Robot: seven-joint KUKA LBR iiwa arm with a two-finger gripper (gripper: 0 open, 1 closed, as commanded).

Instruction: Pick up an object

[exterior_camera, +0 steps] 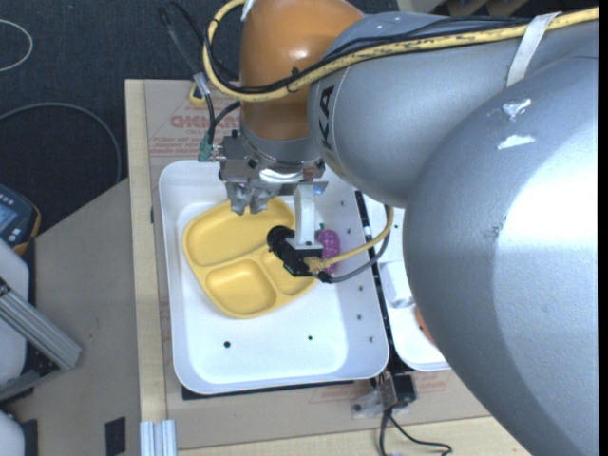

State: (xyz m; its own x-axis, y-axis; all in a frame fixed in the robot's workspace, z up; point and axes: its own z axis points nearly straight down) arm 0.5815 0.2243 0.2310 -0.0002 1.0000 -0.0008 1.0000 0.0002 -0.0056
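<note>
Above the far rim of the yellow dish (237,255), the gripper (249,200) hung low.
The dish lay in a white bin (285,359), with a small purple object (329,243) just beside its right edge. Whether the gripper was open or closed, I could not tell.

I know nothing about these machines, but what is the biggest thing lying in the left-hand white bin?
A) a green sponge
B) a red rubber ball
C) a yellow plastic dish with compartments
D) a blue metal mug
C: a yellow plastic dish with compartments lies in the shallow white left bin, far bigger than the small purple object beside it.
</note>
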